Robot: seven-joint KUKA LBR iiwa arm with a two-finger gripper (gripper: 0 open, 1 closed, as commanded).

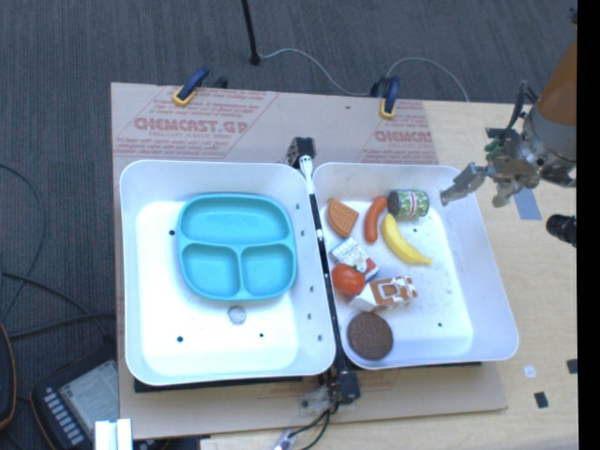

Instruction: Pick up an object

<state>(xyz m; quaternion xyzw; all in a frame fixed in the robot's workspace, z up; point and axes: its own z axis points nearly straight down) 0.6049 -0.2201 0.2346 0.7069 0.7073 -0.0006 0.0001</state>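
The grey two-finger gripper (487,184) hovers with its jaws spread open and holding nothing at the right white plastic bin's (487,289) two o'clock rim, near the green can (409,203) and curved yellow banana (404,241) lying inside it.

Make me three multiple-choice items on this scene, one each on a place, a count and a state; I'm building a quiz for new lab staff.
1. Where does the blue tray lie?
A. left bin
B. right bin
C. bare bench

2. How many compartments has it?
A. two
B. three
C. five

3. Where is the gripper?
A. touching the banana
B. over the right bin's far right corner, apart from the food
C. inside the left bin

Answers: A, the tray sits in the left bin; B, one wide and two small sections; B, it hangs clear of every item.
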